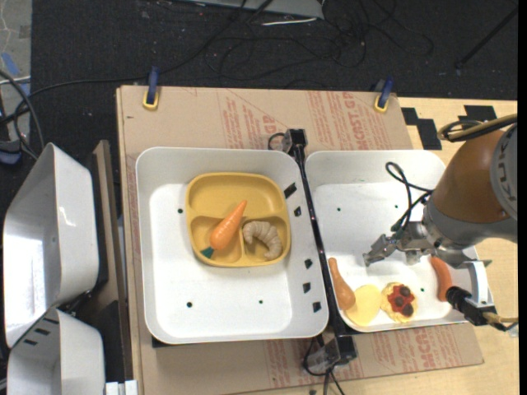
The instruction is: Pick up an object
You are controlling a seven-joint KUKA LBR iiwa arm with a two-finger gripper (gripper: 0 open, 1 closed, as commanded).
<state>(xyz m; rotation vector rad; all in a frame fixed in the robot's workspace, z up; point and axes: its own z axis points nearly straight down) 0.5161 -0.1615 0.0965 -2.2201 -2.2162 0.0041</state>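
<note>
The hand (380, 253) hung low inside the right-hand bin (362, 171), reaching in from the right at the end of the grey arm (478, 188) with its orange band, and its metal fingers pointed leftward over the bin's bare white floor. Whether those fingers stood apart or together could not be made out from above, and nothing showed between them. Just below the hand, against the bin's near wall, lay a yellow pastry with a red topping (399, 300), and touching it on the left sat a pale yellow round piece (367, 303). Left of that and below the hand, a tan drumstick-shaped piece (340, 283) lay close to the wall that divided the bins. To the right of the hand, partly under the arm, an orange sausage-like piece (442, 275) rested near the bin's right wall. Well to the left of the hand, the left bin (165, 220) carried a yellow divided plate (206, 192); a toy carrot (228, 225) lay slantwise in its left compartment and a pale shrimp (263, 237) curled in the right one. Both bins sat side by side on the cardboard-covered counter (247, 109).
</note>
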